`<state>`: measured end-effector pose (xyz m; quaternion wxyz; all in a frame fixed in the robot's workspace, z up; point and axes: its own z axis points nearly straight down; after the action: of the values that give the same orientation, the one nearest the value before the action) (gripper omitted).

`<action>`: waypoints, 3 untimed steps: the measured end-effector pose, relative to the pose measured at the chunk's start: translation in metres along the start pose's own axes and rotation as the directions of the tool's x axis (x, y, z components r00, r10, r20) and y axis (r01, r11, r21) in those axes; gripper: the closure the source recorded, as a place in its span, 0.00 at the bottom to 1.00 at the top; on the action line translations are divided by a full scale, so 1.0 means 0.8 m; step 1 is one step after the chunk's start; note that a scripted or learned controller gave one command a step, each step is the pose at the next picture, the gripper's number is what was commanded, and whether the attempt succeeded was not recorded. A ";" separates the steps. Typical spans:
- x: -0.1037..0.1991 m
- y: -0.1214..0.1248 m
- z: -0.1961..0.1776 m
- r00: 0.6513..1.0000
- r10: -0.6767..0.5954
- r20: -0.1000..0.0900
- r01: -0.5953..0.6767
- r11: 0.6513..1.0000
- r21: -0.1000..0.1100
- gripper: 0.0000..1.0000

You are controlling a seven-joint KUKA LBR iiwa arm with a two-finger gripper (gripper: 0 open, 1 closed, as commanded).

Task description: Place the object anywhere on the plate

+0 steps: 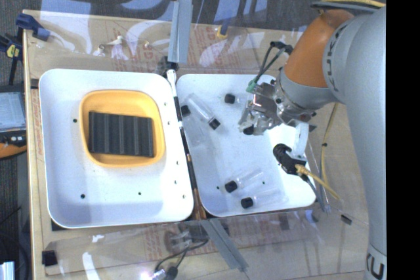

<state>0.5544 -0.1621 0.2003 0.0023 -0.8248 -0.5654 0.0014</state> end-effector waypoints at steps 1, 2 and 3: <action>0.031 0.016 -0.012 1.000 -0.031 -0.001 0.031 1.000 -0.003 1.00; 0.091 0.013 -0.046 0.963 -0.270 0.002 0.270 0.963 -0.003 1.00; 0.163 -0.005 -0.001 0.922 -0.388 0.002 0.388 0.922 0.001 1.00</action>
<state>0.5979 -0.0393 0.2011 0.0024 -0.6965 -0.7176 0.0020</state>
